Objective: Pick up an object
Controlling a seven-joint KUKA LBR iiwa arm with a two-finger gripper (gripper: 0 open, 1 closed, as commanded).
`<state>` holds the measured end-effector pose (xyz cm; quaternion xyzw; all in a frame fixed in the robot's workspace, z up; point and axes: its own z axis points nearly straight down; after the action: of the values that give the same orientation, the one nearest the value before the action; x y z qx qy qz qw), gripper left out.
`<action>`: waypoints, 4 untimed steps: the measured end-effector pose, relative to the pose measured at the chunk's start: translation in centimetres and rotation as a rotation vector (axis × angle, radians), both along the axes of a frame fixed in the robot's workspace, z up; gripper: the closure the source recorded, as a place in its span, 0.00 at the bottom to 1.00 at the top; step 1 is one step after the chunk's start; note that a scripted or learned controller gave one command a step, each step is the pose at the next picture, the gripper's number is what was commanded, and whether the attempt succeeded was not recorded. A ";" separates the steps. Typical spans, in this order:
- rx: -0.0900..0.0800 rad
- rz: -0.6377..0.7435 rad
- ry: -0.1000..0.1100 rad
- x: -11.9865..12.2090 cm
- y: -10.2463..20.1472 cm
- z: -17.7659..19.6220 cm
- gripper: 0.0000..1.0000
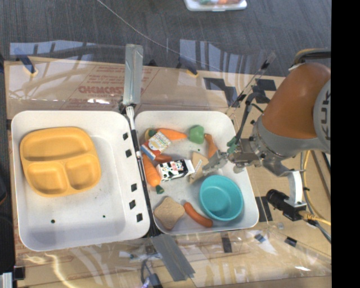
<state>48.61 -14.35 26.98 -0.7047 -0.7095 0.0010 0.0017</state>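
I see the left bin [34, 225] holding a yellow tray [59, 159] with open floor below, the crowded right bin [247, 197] with its teal bowl [221, 197] near the front edge, and my gripper [209, 164] spread, grasping nothing, above the bowl.

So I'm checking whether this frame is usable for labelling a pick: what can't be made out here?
- Claw, camera view: small and seen at a slant over the right bin; nothing tells whether it grips anything.
- Pale piece beside the claw: partly covered by it, identity unclear.
- Milk carton: print too small to read.
- Tray at the top: cut off by the frame edge.
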 end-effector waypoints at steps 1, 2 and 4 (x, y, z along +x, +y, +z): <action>0.000 -0.183 0.000 3.1 0.6 -17.5 0.00; -0.003 -0.181 -0.002 3.1 0.3 -16.3 1.00; -0.001 0.141 -0.003 9.6 4.9 -0.2 1.00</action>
<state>58.22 -9.46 26.82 -0.6531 -0.7573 0.0006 0.0003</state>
